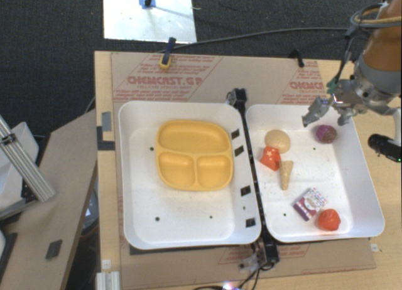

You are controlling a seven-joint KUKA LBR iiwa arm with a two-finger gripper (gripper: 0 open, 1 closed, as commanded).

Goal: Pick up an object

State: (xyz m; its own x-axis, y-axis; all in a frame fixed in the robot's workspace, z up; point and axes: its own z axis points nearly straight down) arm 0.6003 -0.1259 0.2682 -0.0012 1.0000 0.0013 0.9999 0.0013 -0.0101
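Jaws spread above purple ball

Jaws point(328, 112) are seen spread apart over the right bin point(367, 176), nothing pinched between them. A purple ball point(325, 134) lies just below them at the bin's far end; a tan ball point(277, 139) is placed nearby, a yellow divided tray point(193, 155) in the left bin point(138, 176)

Illumination is bright, even and diffuse from overhead. The white bins point(188, 232) approach overexposure. The yellow tray point(193, 155) casts only a faint, soft shadow. Focus is slightly soft overall; the floor beyond the bins is dark.
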